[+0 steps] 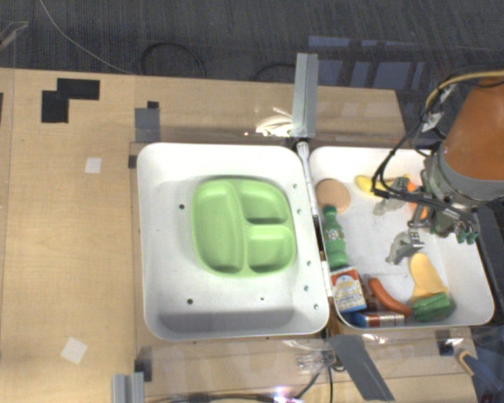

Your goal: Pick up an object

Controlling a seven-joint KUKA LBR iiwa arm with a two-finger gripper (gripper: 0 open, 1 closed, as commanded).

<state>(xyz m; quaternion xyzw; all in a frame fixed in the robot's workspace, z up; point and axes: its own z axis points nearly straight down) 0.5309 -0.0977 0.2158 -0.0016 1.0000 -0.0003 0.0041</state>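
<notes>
The right bin (pixel 479 263) holds several small items. A tan round piece (pixel 333 194) and a yellow piece (pixel 365 183) lie at its back. Along its left wall lies a green bottle (pixel 333 238), with a small red and white carton (pixel 346 290) below it. A red sausage shape (pixel 384 295), a yellow wedge (pixel 426 276), a green piece (pixel 433 306) and a blue and red marker (pixel 378 317) crowd the front. My gripper (pixel 401 248) hangs over the bin's middle, just left of the yellow wedge, with nothing seen in it.
The left bin (pixel 164 225) holds a green divided plate (pixel 242 225). The arm's orange band (pixel 487 128) and cables (pixel 403 179) cover the right bin's back right corner. A metal post (pixel 305 95) stands behind the divider between the bins.
</notes>
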